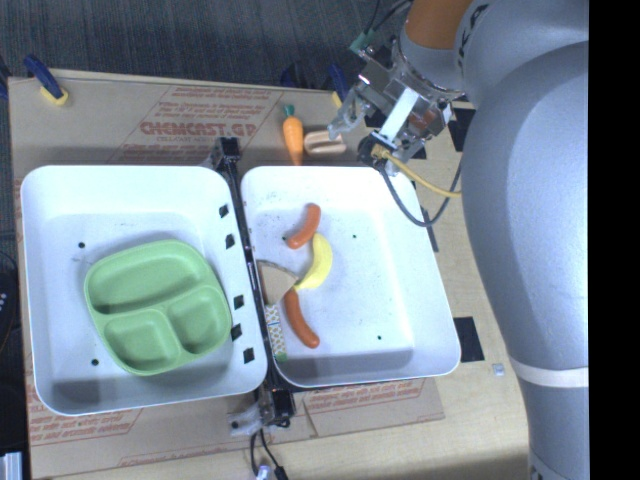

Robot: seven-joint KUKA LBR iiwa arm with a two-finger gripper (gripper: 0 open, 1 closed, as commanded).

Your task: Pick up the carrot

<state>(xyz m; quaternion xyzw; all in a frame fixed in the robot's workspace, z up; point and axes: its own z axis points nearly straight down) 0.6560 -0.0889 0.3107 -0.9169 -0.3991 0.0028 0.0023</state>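
Carrot [291, 137], a small orange toy vegetable with a green top, is found outside both bins, on the brown cardboard sheet [190, 118] just beyond the far rim of the right white bin [425, 298]. Its long axis runs near to far, green top at the far end.

From left to right, a green divided plastic tray [155, 306] is seen in the left white bin [50, 228]. In the right bin lie two orange-red sausages [303, 226], one on each side of a yellow banana [317, 264].

Just right of the carrot, a small tan block-like item [323, 144] is seen, not clearly identifiable. Farther right, the two-finger gripper [352, 120] is held over the far rim. Its fingers appear parted, with nothing visibly between them. The carrot is therefore judged to lie left of the gripper, slightly nearer, so a short leftward shift and a grasp across the narrow body would be called for.
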